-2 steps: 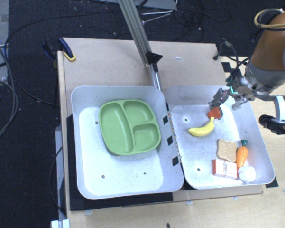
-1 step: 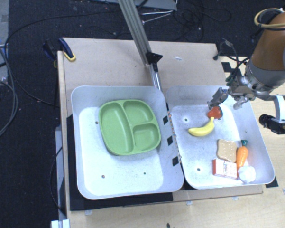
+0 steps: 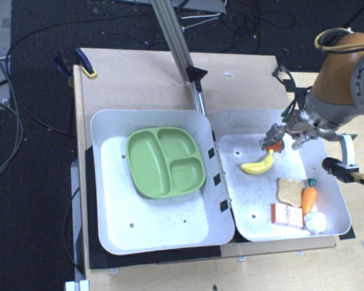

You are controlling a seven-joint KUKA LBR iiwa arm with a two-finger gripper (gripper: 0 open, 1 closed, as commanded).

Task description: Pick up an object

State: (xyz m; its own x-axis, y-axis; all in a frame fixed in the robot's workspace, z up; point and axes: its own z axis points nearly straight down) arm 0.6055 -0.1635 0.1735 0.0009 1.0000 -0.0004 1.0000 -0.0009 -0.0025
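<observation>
My gripper (image 3: 272,142) hangs over the back of the right bin (image 3: 242,230), just above and right of a yellow banana (image 3: 257,165). A small red-orange piece (image 3: 277,144) shows right at the gripper's tip; whether it is held is unclear. Toward the bin's front right lie a slice of toast (image 3: 289,191), an orange carrot (image 3: 309,199), a red and white box (image 3: 286,215) and a white round thing (image 3: 315,222).
The left bin (image 3: 109,223) holds a green divided plate (image 3: 166,161). A slanted metal pole (image 3: 172,29) rises from the gap between the bins at the back. The wooden bench (image 3: 139,77) extends behind both bins.
</observation>
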